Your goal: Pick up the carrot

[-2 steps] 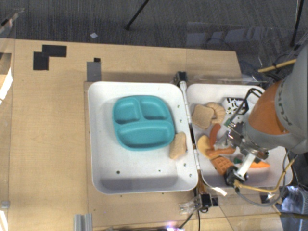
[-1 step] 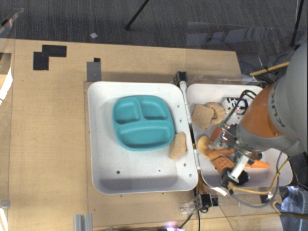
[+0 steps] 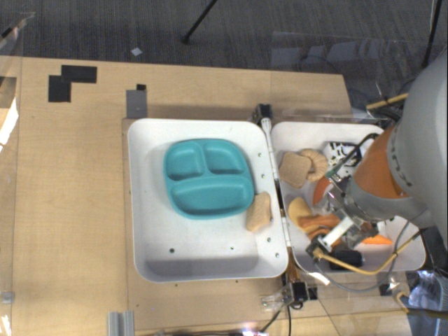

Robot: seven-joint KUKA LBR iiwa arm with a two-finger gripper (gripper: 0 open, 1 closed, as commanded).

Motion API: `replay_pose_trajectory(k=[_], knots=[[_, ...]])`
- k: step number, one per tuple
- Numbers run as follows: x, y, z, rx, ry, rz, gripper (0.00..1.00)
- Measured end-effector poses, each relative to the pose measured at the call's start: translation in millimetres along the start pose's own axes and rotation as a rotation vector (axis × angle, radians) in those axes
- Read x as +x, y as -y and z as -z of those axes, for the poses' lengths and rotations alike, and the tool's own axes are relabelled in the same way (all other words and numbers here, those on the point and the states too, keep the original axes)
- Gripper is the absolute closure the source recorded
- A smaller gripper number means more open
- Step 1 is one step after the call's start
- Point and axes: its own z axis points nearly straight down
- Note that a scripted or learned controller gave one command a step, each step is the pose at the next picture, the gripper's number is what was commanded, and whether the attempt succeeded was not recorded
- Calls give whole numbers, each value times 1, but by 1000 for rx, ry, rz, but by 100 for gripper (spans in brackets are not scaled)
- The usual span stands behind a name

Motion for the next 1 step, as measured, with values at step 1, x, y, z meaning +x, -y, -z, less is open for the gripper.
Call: replay_pose_trajectory(k=[1], knots=[[5, 1, 1, -10, -7, -246, 0]])
